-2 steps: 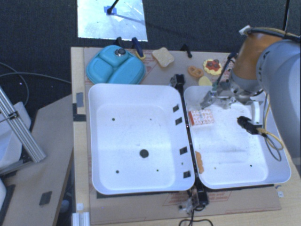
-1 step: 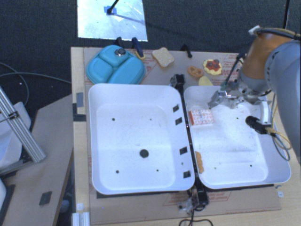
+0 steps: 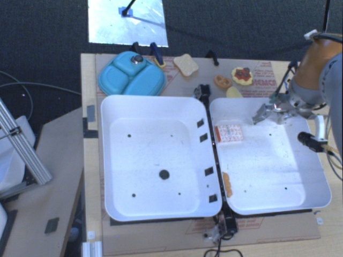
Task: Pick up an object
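Note:
In the right bin (image 3: pixel 300 197) a red-and-white checkered packet (image 3: pixel 229 133) lies flat near the bin's left wall. A small orange piece (image 3: pixel 226 184) rests against that same wall, closer to the front. In the left bin (image 3: pixel 123 202) a small dark round thing (image 3: pixel 164 174) sits near the middle. My gripper (image 3: pixel 263 114) hangs over the back of the right bin, to the right of the packet and apart from it. Nothing is visibly held.
Behind the bins on the bench lie a blue divided plate (image 3: pixel 131 75), a toast slice (image 3: pixel 186 65), an orange ring-shaped toy (image 3: pixel 222 81), a small tart (image 3: pixel 242 75) and a yellow piece (image 3: pixel 233 92). A shiny sheet (image 3: pixel 127 15) lies further back.

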`<state>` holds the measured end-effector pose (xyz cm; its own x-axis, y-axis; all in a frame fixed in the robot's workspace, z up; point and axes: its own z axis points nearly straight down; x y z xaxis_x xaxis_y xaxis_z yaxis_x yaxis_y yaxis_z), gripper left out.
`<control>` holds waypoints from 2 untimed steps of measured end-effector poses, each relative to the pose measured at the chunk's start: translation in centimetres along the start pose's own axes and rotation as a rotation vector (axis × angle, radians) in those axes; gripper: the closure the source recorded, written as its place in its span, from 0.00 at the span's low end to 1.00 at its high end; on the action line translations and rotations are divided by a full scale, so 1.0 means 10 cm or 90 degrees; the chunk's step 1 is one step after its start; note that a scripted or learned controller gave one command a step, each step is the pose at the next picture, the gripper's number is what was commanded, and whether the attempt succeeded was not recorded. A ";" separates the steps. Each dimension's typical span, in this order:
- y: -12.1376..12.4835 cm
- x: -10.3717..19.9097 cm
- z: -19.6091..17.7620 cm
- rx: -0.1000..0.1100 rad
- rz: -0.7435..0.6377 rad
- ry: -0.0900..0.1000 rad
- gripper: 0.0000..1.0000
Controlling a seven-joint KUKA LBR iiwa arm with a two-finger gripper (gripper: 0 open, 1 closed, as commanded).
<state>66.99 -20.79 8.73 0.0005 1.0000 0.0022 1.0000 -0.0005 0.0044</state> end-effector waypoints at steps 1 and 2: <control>-1.02 0.00 -0.34 0.005 0.002 -0.001 0.00; -0.62 0.02 0.02 0.000 -0.004 -0.002 0.00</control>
<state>60.81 -20.63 8.47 -0.0053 1.0000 -0.0018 1.0000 0.0053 0.0047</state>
